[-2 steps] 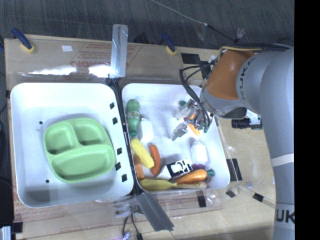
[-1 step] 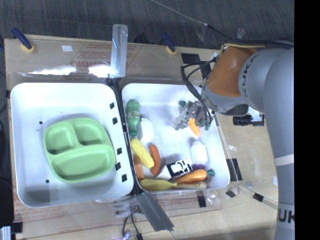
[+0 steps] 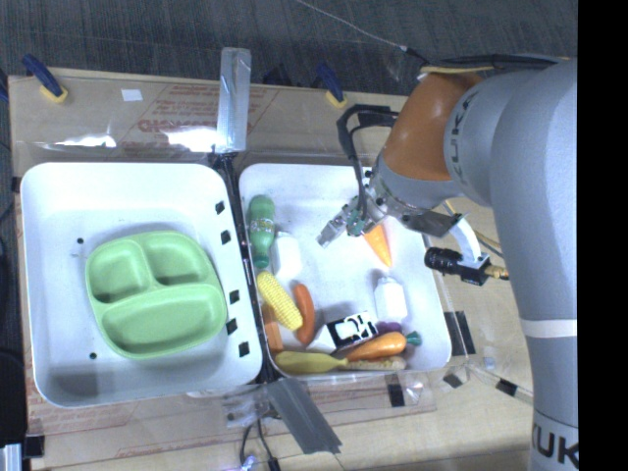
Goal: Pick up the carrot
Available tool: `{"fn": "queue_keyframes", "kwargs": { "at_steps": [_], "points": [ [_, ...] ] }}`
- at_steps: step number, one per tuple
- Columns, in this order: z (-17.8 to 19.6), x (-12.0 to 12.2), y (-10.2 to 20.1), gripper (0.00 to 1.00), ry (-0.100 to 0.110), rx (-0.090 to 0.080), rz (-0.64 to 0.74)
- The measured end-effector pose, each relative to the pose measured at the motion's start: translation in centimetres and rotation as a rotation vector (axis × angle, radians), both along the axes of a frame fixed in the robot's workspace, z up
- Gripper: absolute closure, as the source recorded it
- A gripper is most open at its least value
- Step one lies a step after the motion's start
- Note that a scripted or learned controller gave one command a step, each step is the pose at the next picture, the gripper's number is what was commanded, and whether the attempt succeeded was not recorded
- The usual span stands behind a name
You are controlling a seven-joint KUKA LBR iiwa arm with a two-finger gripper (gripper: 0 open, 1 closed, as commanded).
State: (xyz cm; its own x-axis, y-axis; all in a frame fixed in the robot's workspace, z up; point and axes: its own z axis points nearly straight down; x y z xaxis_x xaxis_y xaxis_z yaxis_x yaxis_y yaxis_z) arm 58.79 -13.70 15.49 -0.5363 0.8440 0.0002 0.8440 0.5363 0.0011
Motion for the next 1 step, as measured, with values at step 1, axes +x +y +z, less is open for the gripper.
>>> {"fn": "queue_keyframes", "kwargs": {
  "at_steps": [1],
  "points": [
    [0.97, 0.04, 0.06, 1.00, 0.002, -0.001, 0.008]
  ]
}}
